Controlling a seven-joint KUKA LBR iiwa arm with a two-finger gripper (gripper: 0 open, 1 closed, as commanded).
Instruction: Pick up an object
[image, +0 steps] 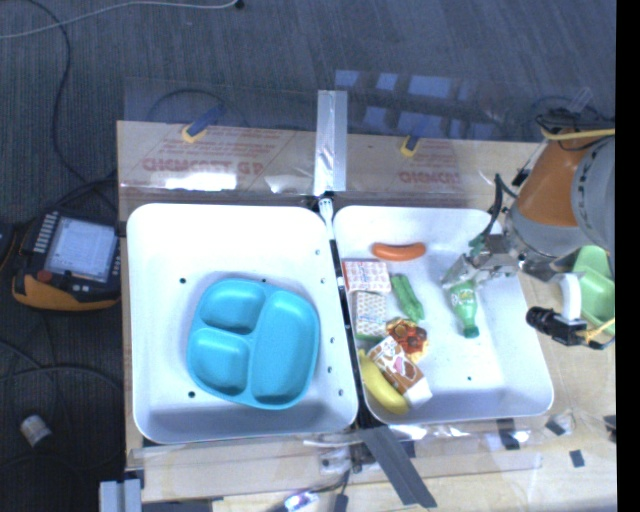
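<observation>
The right bin (500, 395) holds several small items. A green bottle (466, 312) lies toward its right side, neck pointing up the view. My gripper (470, 272) hangs right at the bottle's upper end with its fingers spread apart and nothing visibly clamped between them. An orange sausage (398, 250) lies near the bin's back. A green pickle (407, 297), two printed cartons (367, 293), a red-and-orange toy (408, 336), a snack box (398, 368) and a yellow banana (378, 388) crowd the bin's left side.
The left bin (160, 250) holds a blue divided plate (255, 340). The arm's orange band (548, 190) and grey body cover the right bin's far right corner. A light green object (595, 280) and a black fitting (548, 322) sit beyond the right rim.
</observation>
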